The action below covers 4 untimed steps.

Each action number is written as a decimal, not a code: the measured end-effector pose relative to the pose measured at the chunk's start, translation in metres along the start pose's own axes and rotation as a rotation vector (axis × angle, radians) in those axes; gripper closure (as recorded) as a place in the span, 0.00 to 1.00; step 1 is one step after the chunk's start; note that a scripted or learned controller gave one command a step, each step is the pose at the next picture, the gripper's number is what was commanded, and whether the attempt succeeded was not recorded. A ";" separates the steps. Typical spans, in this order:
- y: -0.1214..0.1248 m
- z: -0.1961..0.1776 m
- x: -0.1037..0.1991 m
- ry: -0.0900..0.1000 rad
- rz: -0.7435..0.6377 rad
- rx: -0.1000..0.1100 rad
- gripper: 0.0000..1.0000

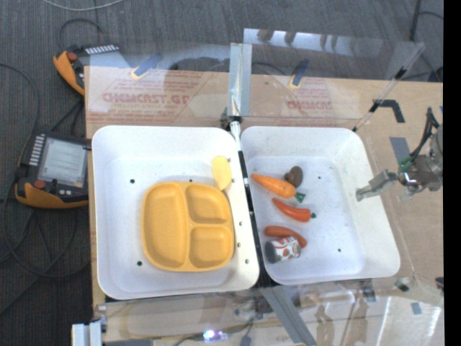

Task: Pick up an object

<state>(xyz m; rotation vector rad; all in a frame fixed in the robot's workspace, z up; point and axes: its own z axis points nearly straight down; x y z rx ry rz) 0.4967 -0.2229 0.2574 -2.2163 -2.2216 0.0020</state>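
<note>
Tool (421, 170) half cut off beyond right bin (374, 193).

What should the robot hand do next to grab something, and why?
Probably reach left over the right bin toward the carrot. The gripper sits at that bin's right edge with nothing in it, and the carrot, red pepper and other toys lie apart from it.

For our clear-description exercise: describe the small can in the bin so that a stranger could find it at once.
Start at the right bin, the one without the yellow tray. Follow the column of food down its left side to the item nearest the front edge. That is the can, lying on its side just below the sausage: it alone is stubby with a white and red label, while its neighbours are long and orange or red.
</note>
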 end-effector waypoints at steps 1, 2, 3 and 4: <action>0.065 0.167 0.042 -0.005 0.062 -0.009 0.00; 0.051 0.168 0.123 -0.007 0.053 -0.016 0.00; 0.052 0.160 0.122 -0.006 0.054 -0.016 1.00; 0.086 0.046 0.136 -0.004 -0.063 0.000 1.00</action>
